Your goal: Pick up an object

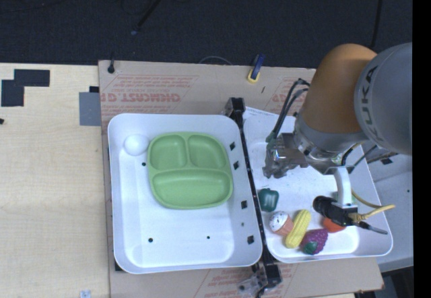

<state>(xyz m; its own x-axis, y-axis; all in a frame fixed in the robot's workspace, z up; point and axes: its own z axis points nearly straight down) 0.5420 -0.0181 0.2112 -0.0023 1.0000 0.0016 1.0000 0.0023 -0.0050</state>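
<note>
No single object was named by the task, so the likeliest candidate was taken to be the small green toy [268, 199] in the right bin [374, 239]. It lay close to that bin's left wall, with a white-and-orange toy [278, 222], a yellow corn cob [298, 228] and a purple cluster [314, 241] crowded just beyond it toward the near edge. The gripper [276, 163] was seen above the green toy and apart from it; whether its jaws were wide or narrow could not be told.

For a clean grasp, it was judged that the descent should be centred on the green toy and kept off the wall (a catch on the rim would likely spoil the try), with the neighbours left undisturbed.

The left bin [175, 236] was occupied by a green divided plate [190, 170] and a white ball [135, 144]. "KUKA" was partly read on the grey arm [394, 101]. Red print on the cardboard [155, 91] under the bins was seen upside down and could not be made out.
</note>
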